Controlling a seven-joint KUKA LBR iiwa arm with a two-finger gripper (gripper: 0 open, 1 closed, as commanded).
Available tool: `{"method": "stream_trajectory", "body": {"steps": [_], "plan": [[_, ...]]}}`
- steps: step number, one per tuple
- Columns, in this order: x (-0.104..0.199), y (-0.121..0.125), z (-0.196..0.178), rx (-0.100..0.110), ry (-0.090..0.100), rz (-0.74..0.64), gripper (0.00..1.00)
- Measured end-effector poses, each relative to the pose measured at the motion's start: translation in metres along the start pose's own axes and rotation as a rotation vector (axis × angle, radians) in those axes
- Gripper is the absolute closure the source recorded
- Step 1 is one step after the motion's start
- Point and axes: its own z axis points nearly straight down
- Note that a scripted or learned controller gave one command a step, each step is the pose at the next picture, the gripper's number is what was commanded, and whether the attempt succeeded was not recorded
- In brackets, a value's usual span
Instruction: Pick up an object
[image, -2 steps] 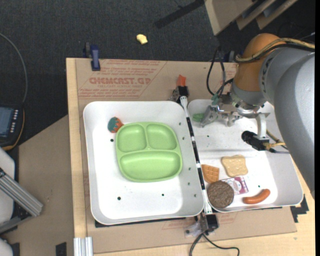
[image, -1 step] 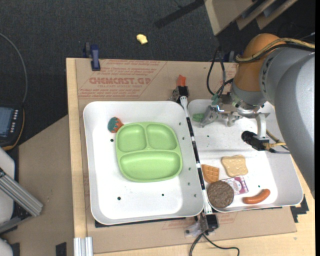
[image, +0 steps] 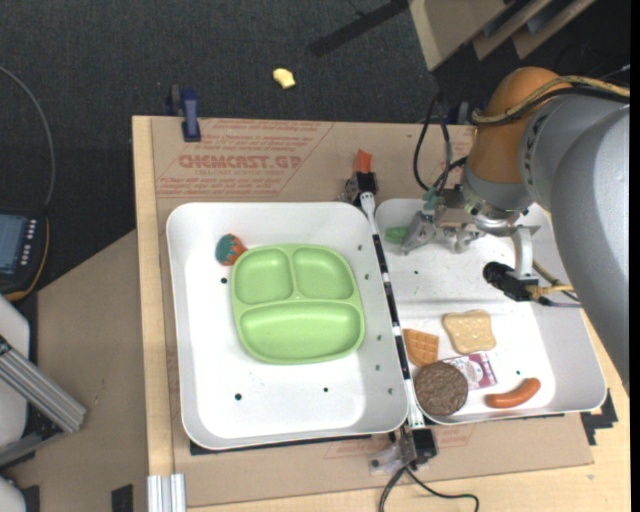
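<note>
While tool grip unclear, toast, waffle, sausage near; green tray apart

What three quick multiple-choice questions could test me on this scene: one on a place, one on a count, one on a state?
1. Where does the green plate lie?
A. left bin
B. right bin
C. floor

2. How many compartments has that plate?
A. two
B. three
C. five

3. How does the sausage lie?
A. inside the plate
B. on the toast
C. loose on the right bin's floor

Answers: 1 A, it fills the left bin. 2 B, two small above one wide. 3 C, it lies apart from the toast.
</note>
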Motion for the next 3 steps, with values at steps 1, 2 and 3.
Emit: {"method": "stream_trajectory", "body": {"steps": [1,2,3], "plan": [[0.0000,0.0001,0.0000,0.000,0.000,-0.001,0.00],[-0.0002,0.0001,0.0000,0.000,0.000,-0.001,0.00],[0.0003,0.0000,-0.0001,0.000,-0.001,0.000,0.00]]}}
